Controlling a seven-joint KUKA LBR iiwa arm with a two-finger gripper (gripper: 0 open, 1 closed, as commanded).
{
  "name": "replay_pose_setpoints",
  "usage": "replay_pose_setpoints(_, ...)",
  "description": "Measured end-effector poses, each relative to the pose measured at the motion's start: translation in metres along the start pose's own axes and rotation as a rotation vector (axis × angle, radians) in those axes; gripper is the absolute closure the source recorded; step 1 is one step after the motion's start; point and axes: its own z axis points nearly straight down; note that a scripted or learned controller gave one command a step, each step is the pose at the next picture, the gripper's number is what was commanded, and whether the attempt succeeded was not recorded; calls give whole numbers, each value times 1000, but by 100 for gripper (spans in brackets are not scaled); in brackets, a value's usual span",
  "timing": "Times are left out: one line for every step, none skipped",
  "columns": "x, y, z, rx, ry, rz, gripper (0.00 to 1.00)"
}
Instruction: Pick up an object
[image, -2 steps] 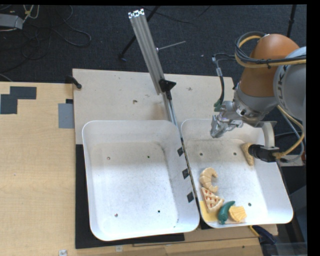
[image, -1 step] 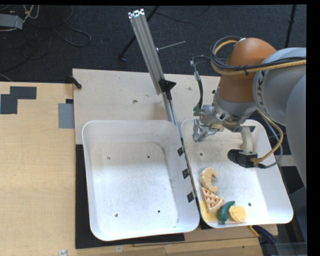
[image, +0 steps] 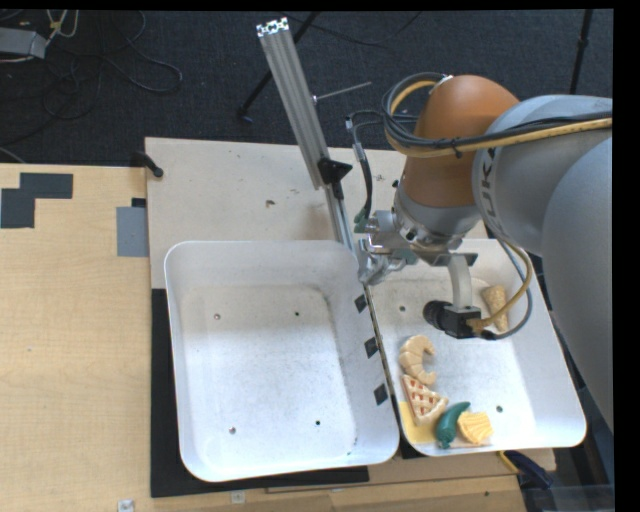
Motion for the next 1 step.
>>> replay_pose_setpoints(43, -13, -1, 1, 0, -1, 100)
